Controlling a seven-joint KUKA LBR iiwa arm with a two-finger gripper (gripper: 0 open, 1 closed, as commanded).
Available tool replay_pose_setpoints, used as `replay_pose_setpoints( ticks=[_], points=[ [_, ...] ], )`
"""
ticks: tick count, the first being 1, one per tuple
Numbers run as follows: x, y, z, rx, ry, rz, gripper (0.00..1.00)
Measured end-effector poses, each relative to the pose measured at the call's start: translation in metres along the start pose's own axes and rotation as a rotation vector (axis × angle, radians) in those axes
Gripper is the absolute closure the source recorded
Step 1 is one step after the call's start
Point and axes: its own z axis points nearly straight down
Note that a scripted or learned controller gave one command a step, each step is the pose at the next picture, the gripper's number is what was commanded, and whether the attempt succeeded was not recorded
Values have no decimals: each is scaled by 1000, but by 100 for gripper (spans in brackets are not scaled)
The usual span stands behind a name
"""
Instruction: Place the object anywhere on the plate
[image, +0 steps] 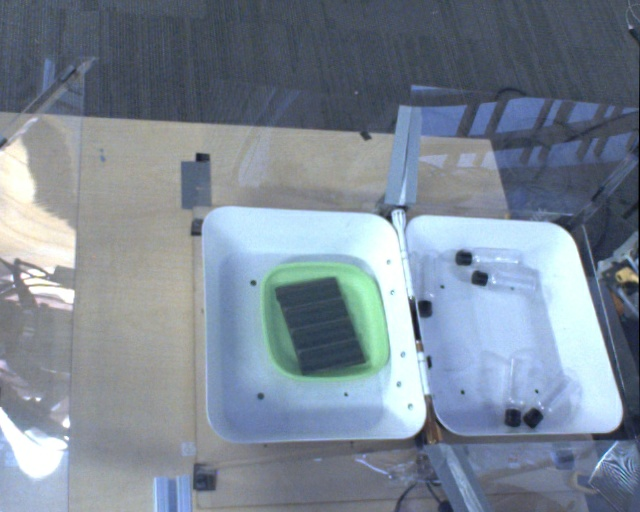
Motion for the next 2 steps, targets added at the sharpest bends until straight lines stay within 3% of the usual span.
replay_pose_setpoints(
  ticks=[1,2],
  points=[
    [1,1,-76,-7,6,49,0],
    [1,1,-112,-10,7,183,0]
  ],
)
